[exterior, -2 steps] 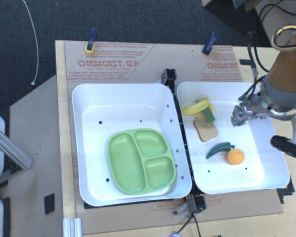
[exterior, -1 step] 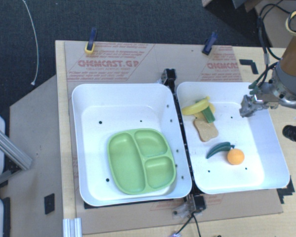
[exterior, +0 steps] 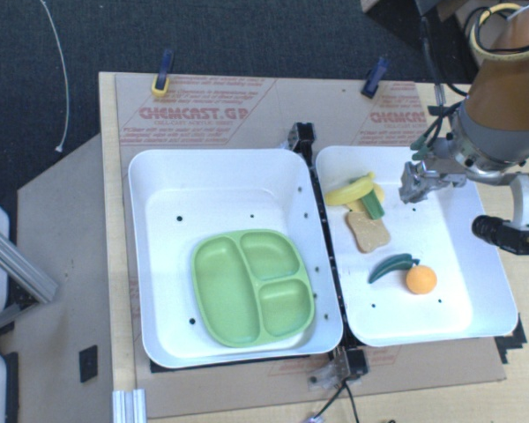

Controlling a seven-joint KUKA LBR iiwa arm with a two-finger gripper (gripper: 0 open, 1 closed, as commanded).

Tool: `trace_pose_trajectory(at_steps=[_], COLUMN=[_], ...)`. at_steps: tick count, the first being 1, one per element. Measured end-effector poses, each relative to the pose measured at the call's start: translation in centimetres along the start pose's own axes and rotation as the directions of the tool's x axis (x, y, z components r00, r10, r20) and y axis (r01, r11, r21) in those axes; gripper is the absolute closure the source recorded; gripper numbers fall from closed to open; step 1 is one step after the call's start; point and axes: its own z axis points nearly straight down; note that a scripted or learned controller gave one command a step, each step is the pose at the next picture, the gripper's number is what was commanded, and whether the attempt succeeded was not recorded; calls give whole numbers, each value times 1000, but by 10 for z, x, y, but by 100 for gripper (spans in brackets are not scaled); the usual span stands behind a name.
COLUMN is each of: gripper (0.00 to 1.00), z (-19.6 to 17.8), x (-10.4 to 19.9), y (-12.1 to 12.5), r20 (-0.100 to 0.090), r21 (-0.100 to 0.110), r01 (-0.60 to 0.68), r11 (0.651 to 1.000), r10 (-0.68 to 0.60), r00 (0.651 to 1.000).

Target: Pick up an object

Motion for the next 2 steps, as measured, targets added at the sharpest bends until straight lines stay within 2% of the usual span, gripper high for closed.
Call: trace_pose_trajectory(at_steps=[2], gripper=[100], z=[21], x=[110], y=[5], r20=[-2], r21=[7], r01=[-1], r11=[1000], r10=[1], r00=[1000])
